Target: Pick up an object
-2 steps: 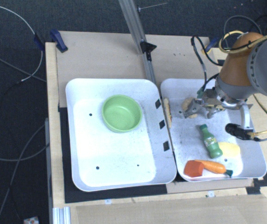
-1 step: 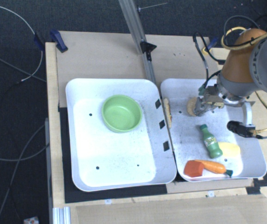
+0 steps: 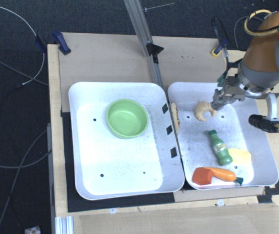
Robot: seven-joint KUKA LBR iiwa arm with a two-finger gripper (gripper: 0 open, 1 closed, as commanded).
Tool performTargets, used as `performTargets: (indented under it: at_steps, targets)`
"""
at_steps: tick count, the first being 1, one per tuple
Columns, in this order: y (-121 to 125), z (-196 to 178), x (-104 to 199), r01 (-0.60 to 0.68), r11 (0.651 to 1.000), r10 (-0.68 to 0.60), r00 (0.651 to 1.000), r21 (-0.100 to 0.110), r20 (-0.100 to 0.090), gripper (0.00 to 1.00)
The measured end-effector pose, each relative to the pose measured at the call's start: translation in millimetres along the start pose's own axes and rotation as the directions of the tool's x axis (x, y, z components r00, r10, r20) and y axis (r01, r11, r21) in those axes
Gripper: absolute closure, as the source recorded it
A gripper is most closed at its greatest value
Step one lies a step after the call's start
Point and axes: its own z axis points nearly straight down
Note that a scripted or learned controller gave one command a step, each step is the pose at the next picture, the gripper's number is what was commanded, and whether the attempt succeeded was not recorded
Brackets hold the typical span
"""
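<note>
**Bench with two white bins — contents and arm position**

Left bin (image 3: 81,130): one green bowl (image 3: 126,118), upright, standing in the far half of the bin, nearer its right wall than its left. The remaining floor is speckled white with a few small dark dots.

Right bin (image 3: 188,145): five loose items.
- A beige croissant-shaped piece (image 3: 203,110), near the far edge, about midway across.
- A green bottle (image 3: 219,147) lying on its side, near the bin's middle, cap toward the far edge.
- A pale yellow block (image 3: 240,156), just beside the bottle's base on its right side.
- An orange carrot (image 3: 223,174) lying along the near edge, its green tip toward the near right corner.
- A red piece (image 3: 202,176) at the near left corner, touching the carrot's thick end.

A thin tan strip (image 3: 174,117) lies along the seam between the two bins, toward the far end.

Arm (image 3: 266,48): grey with an orange section, entering from the right over the far right corner of the right bin. The gripper (image 3: 220,98) hangs low over the far part of that bin, its tip just beside the croissant-shaped piece on its right. The view does not resolve how the gripper is set, and nothing can be seen held in it.

Bench (image 3: 105,52): pale wood, with blue clamps (image 3: 60,42) at the far corners and a metal rail (image 3: 139,18) running to the far edge.
</note>
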Motion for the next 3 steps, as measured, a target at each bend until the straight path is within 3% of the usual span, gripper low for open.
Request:
performTargets:
  at_steps: [1, 2, 3]
  targets:
    - [3, -51, 0, 0.001, 1.0, -0.001, 1.0, 0.0, 0.0, 1.0]
    - [-10, -45, 56, 0.005, 1.0, -0.005, 1.0, 0.019, -0.008, 1.0]
    - [-18, -44, 107, 0.005, 1.0, -0.005, 1.0, 0.021, -0.008, 1.0]
